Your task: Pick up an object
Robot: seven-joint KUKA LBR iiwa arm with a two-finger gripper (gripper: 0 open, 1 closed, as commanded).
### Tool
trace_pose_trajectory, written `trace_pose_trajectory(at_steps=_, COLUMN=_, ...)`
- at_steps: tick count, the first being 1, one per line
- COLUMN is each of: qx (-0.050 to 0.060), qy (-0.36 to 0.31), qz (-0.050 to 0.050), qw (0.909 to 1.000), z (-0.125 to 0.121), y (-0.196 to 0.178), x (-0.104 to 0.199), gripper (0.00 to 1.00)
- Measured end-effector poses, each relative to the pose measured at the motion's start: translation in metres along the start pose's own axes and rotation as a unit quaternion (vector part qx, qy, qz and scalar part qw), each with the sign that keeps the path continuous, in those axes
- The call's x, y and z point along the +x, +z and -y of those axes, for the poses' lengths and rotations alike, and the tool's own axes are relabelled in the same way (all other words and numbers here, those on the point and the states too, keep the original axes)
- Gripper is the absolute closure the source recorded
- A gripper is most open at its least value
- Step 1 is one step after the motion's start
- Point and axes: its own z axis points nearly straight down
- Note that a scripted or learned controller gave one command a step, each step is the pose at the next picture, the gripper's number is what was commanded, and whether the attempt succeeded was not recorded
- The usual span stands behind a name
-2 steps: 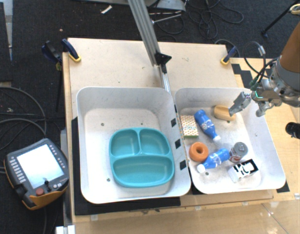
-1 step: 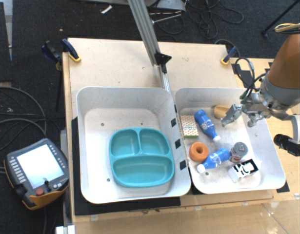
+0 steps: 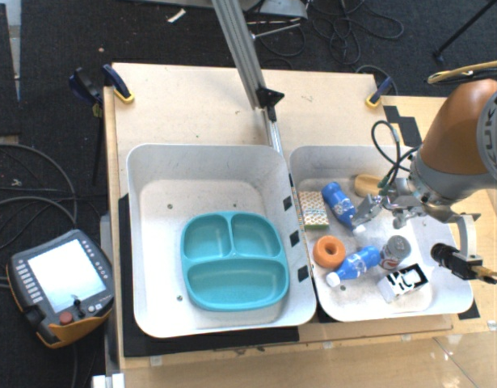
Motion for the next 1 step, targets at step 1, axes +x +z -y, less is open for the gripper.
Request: trace_pose_trajectory(at_steps=1, qx=-0.001, qy=0.0, qz=0.0, qw=1.0, z=0.0016, y=0.063, x=0.0047, gripper=0.0)
